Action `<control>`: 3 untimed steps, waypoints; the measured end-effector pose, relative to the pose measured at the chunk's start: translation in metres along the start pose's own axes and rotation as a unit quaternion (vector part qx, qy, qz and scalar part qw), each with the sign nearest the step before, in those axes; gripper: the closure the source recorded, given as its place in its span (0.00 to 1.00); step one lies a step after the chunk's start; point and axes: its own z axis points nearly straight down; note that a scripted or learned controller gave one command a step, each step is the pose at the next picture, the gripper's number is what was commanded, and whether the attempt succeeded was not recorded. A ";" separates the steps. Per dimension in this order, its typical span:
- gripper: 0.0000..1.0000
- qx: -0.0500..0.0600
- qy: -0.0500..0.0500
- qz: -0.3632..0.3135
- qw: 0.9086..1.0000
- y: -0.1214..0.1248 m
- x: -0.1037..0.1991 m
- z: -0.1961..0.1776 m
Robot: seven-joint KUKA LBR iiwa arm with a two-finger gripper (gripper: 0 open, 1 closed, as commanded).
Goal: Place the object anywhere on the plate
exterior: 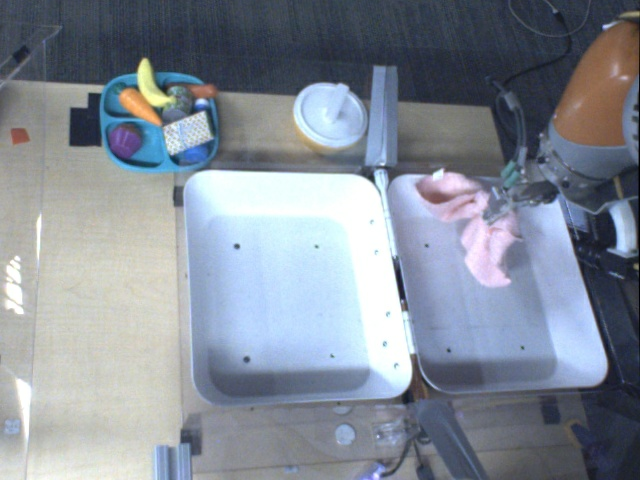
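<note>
Left shallow white plastic bin (285,368): sits on the pale wooden bench (90,298).

Right shallow white plastic bin (500,363): just beside the left one, holding the cloth in its upper half.

Grey arm with orange band (597,93): reaches in from the right, over the right bin's upper edge.

Crumpled pale pink cloth (482,230): soft, wrinkled fabric, one bunched lobe toward the bin's upper left, a longer flap hanging toward the bin's middle.

Blue compartment plate (118,118): on the bench above the left bin, well apart from the cloth, carrying small toy foods.

Two-finger gripper (503,200): fingers pressed close together, pinching the cloth's upper fold.
</note>
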 end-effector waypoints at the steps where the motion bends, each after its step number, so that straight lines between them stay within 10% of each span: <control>1: 1.00 0.000 0.000 -0.004 1.000 0.003 0.001 -0.009; 2: 1.00 -0.001 0.001 -0.205 0.979 0.008 0.054 -0.016; 3: 1.00 -0.002 0.000 -0.397 0.918 0.005 0.104 -0.025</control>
